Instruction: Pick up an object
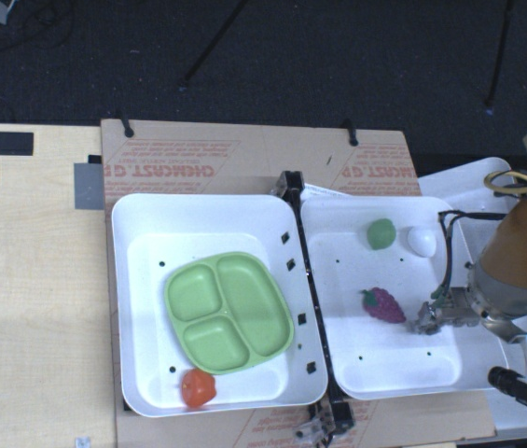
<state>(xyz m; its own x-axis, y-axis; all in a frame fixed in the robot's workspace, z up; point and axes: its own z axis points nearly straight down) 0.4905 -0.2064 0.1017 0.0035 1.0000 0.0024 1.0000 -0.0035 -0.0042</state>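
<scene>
In the right bin (394, 371) lie a purple grape bunch (383, 304), a green ball (381, 233) and a white egg-like object (422, 241). My gripper (427, 321) hangs low in the right bin, just right of the grape bunch, with a small gap between them. The fingers are small and blurred. The left bin (151, 222) has a green divided plate (229, 312) and an orange-red object (198, 388) near its front edge.
The arm's grey body with its orange band (515, 250) fills the right side over the right bin's rim. A black divider with clips (308, 297) runs between the bins. Cardboard (244, 161) lies under both bins.
</scene>
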